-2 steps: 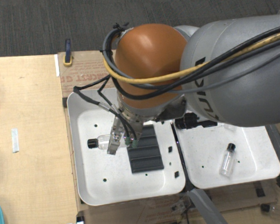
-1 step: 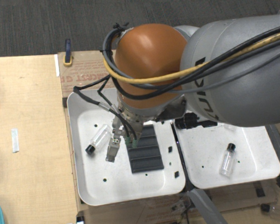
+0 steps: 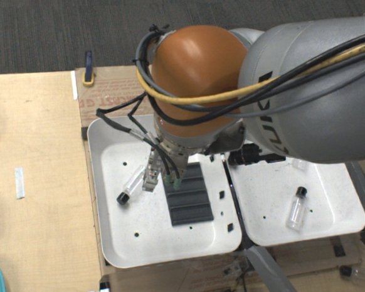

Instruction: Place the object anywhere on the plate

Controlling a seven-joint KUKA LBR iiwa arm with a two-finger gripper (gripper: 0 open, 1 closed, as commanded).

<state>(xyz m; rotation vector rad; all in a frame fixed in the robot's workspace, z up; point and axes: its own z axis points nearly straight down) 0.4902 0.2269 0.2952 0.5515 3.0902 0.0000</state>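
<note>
Arm reaching in from the right, with my orange band (image 3: 195, 65) and wrist hanging over the back of the left bin (image 3: 114, 242). My gripper (image 3: 161, 175) points down into that bin, low over its floor near the far end of the black ribbed plate (image 3: 190, 204). From this slant my own wrist and the looped black and yellow cables (image 3: 185, 101) cover much of it, so I cannot tell whether it is spread or pressed together, and I see nothing clearly pinched in it. Task object: a clear vial with a black cap (image 3: 128, 189), lying on its side on the white floor of the left bin, tilted, cap end toward the bin's left wall, clear end just beside my gripper. Whether the two touch, I cannot tell. The vial is off the plate, to its left, with bare white floor between them. The plate lies flat in the right half of the left bin, long side running front to back. A second clear vial with a black cap (image 3: 295, 207) lies in the right bin (image 3: 339, 224), well apart from me. Behind the bins, a cardboard sheet (image 3: 112, 91) with a blue clamp (image 3: 88, 66) at its corner.
</note>
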